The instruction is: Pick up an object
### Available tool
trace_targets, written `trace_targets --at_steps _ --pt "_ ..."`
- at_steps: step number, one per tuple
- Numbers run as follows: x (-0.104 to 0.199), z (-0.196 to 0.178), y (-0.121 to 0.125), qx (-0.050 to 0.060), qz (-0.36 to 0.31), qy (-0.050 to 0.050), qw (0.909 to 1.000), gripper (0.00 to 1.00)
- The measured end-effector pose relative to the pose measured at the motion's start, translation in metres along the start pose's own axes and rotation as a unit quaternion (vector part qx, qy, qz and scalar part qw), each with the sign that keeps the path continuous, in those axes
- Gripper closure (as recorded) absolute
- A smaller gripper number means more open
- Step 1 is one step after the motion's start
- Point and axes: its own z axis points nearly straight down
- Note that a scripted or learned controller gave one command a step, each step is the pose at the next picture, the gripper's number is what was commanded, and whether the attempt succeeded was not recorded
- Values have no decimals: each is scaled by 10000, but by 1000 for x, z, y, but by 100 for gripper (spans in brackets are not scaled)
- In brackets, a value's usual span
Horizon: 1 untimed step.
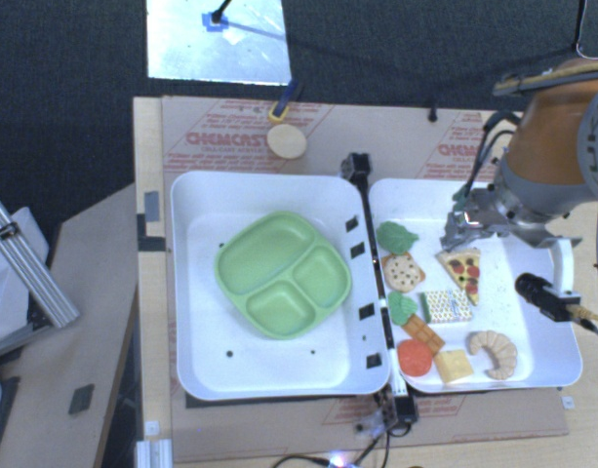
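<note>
Jaws first, and from where I stand I cannot tell how they are set; the gripper (461, 224) hangs low over the right bin (562, 359), just at twelve o'clock of the pizza slice (462, 269), with nothing visibly held. That placement suggests the slice is its target. It lies flat near the bin's middle, long axis running roughly eleven to five, crust toward eleven, tip toward five. Other toy foods crowd the bin's left half: a cookie (403, 273) at nine o'clock of the slice, a croissant (494, 352) at six. The green plate (283, 274) sits in the left bin (196, 359), likely awaiting drops.
</note>
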Motion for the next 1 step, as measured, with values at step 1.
trace_targets --at_steps 1 --pt "13 -12 54 -7 -2 2 10000 100"
